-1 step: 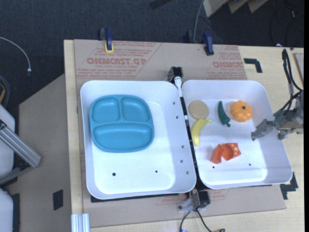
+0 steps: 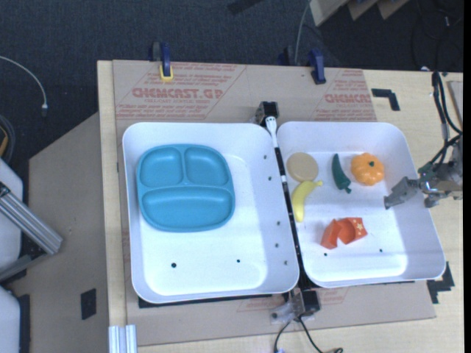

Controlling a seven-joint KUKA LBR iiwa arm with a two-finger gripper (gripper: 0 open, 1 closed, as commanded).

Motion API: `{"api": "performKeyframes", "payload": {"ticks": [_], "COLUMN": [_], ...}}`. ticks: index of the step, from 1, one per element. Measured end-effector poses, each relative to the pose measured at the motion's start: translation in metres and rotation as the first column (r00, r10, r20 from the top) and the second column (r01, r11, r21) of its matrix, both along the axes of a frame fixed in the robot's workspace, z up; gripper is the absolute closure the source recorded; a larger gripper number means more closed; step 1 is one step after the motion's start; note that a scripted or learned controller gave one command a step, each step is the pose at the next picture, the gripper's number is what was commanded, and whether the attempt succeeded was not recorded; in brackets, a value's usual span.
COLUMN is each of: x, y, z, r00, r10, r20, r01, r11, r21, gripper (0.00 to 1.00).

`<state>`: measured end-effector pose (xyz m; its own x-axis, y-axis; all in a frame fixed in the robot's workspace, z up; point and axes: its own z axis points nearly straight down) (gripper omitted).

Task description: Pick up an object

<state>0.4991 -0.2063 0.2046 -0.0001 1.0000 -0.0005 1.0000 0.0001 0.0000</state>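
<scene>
The right bin (image 2: 383,259) holds a tan round disc (image 2: 302,167), a yellow banana (image 2: 303,197), a dark green pepper (image 2: 340,173), an orange pumpkin-like toy (image 2: 367,168) and a red piece (image 2: 344,232). My gripper (image 2: 403,194) reaches in over the bin's right rim, to the right of and slightly below the orange toy and up and right of the red piece. Nothing shows in its grasp. It stands apart from all the objects.
The left bin (image 2: 221,271) holds a blue divided plate (image 2: 185,187). A black divider with clamps runs between the bins (image 2: 283,190). Cables hang at the right edge (image 2: 445,145). Blue clamps (image 2: 165,57) hold the board at the back.
</scene>
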Motion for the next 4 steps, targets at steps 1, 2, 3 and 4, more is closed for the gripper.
{"api": "performKeyframes", "payload": {"ticks": [1,2,3,4], "x": [-0.009,-0.011,-0.011,-0.011], "y": [-0.004,-0.006,-0.007,-0.006], "z": [-0.047,-0.111,-0.120,-0.109], "r00": [1.000,1.000,1.000,1.000], "r10": [-0.001,-0.001,-0.001,-0.001], "r20": [-0.006,-0.006,-0.001,0.001], "r01": [0.001,0.001,0.001,0.001], "r11": [1.000,1.000,1.000,1.000], "r21": [0.003,0.003,0.001,0.000], "gripper": [0.00,0.00,0.00,1.00]}}
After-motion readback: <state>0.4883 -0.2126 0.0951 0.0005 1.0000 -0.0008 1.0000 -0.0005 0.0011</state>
